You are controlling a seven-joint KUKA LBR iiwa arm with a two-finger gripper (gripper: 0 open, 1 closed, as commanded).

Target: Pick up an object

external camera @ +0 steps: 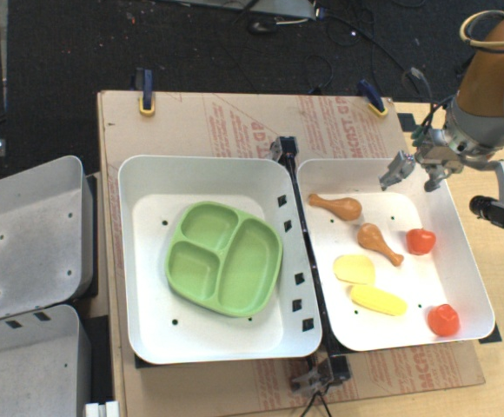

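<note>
White plastic is lying under me: two bins, the left bin (139, 320) carrying one green divided plate (224, 258), the right bin (469, 272) carrying six toy foods. I am counting two brown drumsticks, an upper drumstick (336, 205) and a lower drumstick (379, 242), two yellow pieces, a rounder yellow piece (354, 269) and a longer yellow piece (379, 301), and two red tomatoes, an upper tomato (421, 241) and a lower tomato (443, 320). My gripper (417, 172) is hovering over the right bin's far rim, fingers spread apart and gripping nothing (all six pieces are lying nearer the camera than my fingertips). The upper drumstick is lying closest, to the camera's left of me.
</note>
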